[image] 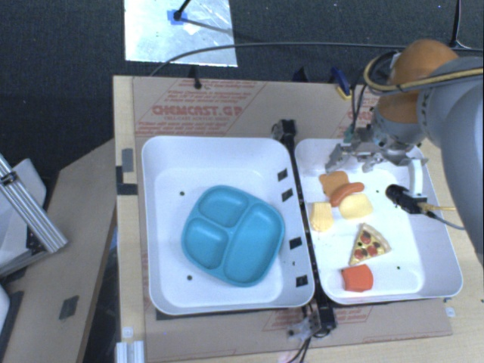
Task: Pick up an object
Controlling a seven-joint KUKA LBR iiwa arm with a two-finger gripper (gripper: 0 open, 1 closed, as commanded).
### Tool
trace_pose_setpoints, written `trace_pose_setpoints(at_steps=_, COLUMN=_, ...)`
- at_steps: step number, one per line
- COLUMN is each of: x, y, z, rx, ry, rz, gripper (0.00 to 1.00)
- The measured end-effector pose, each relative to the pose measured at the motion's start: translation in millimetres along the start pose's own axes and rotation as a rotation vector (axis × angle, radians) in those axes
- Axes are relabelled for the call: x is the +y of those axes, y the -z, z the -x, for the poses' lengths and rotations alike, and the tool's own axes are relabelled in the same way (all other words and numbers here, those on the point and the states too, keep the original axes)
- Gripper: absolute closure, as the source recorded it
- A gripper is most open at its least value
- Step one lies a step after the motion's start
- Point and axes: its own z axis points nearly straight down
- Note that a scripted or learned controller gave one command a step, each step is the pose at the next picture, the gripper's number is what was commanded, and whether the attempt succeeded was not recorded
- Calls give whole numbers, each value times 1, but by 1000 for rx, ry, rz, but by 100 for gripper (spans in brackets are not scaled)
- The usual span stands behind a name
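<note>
Logging my gripper (338,156) above the right bin (435,259), jaws apart, holding nothing; hot dog (348,193), pizza slice (369,243) beneath it, unpicked; grasp remains.

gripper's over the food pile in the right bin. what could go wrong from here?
1. The sausage lies on the orange piece and touches the yellow block, so a grasp there may catch two items or knock them apart.
2. The gripper hangs near the right bin back wall; a descent there could clip the rim.
</note>
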Motion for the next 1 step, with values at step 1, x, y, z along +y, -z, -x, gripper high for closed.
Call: trace_pose_setpoints(at_steps=1, x=2, y=15, z=0, rx=-1, ry=2, rz=7, gripper=100)
